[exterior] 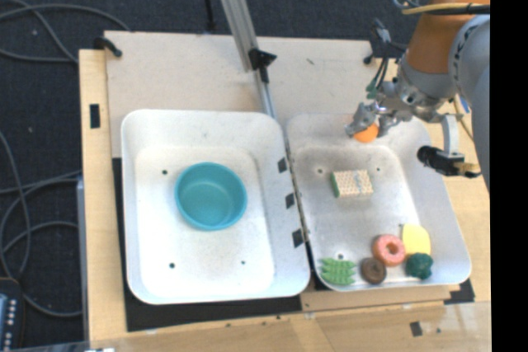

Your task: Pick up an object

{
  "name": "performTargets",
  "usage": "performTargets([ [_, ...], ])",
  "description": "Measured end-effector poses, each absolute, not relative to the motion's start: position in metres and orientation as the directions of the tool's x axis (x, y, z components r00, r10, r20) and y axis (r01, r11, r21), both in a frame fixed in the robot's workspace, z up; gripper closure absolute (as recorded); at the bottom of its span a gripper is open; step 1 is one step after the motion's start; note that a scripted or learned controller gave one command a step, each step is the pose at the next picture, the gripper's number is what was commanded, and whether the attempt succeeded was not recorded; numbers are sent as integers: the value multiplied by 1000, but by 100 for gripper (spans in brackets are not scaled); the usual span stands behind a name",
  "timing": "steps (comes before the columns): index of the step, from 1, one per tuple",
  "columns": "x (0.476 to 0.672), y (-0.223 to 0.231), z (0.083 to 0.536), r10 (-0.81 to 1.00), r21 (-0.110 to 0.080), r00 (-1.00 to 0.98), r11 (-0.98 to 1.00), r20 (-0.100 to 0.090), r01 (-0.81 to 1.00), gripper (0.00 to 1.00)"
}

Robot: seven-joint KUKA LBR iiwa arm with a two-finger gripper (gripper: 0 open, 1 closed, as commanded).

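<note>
Honestly, this looked like the grab stage of the pick. The claw [369, 124] sat at the far edge of the right-hand bin [429, 185], and a small orange object [366, 133] was right at its tip, peeking out beneath the metal parts. Whether that orange thing was actually pinched between the fingers or just lying under them, I couldn't tell from this angle, and I couldn't tell if the claw was open or closed either. Too small and too cluttered up there.

My guess: if it had a hold, the next move called for a straight lift clear of the bin rim without knocking the wall, since the object was so close to that back edge. If it didn't have a hold, it needed to close up properly first.

As for the pose, the arm [437, 29] came in from the right, orange band up high, wrist bent down toward the bin's back corner, with some cables looping off the top.

Other stuff in that same bin, all well apart from the claw: a beige waffle-looking block [353, 183] near the middle, then along the near edge a green ridged piece [337, 269], a brown donut [373, 270], a pink donut [388, 249], a yellow piece [416, 239] and a dark green lump [419, 265]. A teal bowl [211, 194] sat alone in the left bin [148, 177]. Both bins were on the tan surface [181, 70].
</note>
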State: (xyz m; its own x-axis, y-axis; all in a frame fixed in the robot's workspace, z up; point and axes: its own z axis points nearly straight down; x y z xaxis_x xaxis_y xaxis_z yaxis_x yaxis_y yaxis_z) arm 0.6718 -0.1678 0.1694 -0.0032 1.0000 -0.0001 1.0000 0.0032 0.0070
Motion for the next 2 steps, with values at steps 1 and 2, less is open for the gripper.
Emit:
performTargets([
  [1,677,-160,219,1000,8,-4,4,0,1000,100],
  [2,679,-166,284,1000,9,-6,6,-2,1000,100],
])
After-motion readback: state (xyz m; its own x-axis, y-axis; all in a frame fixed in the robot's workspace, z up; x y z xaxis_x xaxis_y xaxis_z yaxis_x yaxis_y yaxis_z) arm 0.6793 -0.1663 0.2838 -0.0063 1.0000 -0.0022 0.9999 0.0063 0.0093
